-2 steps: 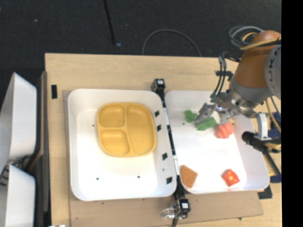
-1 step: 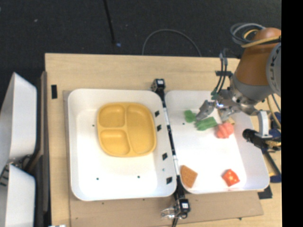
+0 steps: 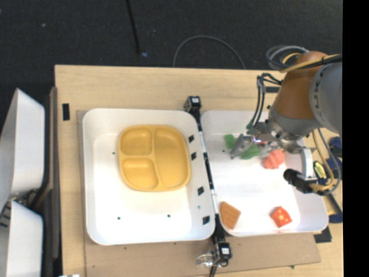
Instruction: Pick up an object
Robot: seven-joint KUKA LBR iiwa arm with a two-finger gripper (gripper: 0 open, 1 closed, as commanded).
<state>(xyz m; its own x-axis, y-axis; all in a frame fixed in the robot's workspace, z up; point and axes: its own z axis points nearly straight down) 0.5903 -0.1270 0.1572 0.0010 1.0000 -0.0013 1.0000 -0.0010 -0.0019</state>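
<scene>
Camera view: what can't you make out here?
- Gripper: blurred and small against the green object; contact or grip can't be judged.
- Green object: partly covered by the gripper, shape unclear.
- Pink object: its top edge sits under the wrist; too soft to identify.
- Arm: cut off by the right edge.
- Red object and the orange wedge: too small to name.

Two white bins are sitting side by side on the surface: the left bin and the right bin. One yellow divided plate is lying in the left one. Four small items are lying in the right: one green piece, one pink piece, one red piece, one orange-brown wedge.
</scene>
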